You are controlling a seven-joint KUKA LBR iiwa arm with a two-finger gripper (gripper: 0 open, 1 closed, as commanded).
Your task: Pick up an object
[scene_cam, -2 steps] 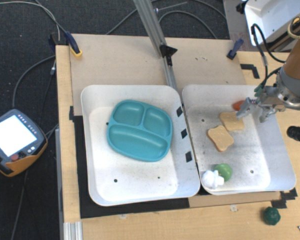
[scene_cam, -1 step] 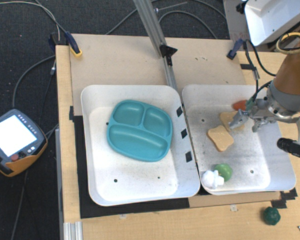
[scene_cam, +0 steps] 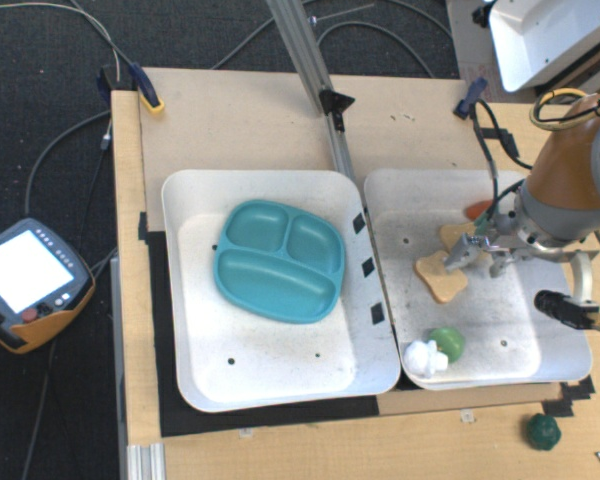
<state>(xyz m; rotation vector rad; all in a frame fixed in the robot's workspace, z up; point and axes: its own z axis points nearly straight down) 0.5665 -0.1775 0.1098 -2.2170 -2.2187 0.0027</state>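
Currently reaching in from 3 o'clock across the right bin point(scene_cam: 500, 363), carrying the tool point(scene_cam: 477, 251) low near that bin's centre. Hanging just beside a tan wedge-shaped piece point(scene_cam: 442, 278), at its 1 o'clock edge; not possible to tell whether touching it. Likewise not possible to tell whether the tool is released, clenched or grasping anything, the tip being too small and cluttered to read.

Sitting just at 12 o'clock from the tool: a second tan piece point(scene_cam: 455, 235), and beyond it, partly hidden by the wrist, a small orange object point(scene_cam: 477, 210). Lying at 7 o'clock in the same bin, touching each other: a green lump point(scene_cam: 447, 344) and a white lump point(scene_cam: 423, 358), well apart from the tool.

Filling the middle of the left bin point(scene_cam: 195, 368): a teal divided plate point(scene_cam: 278, 260), lying flat with three compartments up.

Resting on the tabletop point(scene_cam: 230, 118) outside the bins, at 5 o'clock from the right bin: a dark green ball point(scene_cam: 543, 430).
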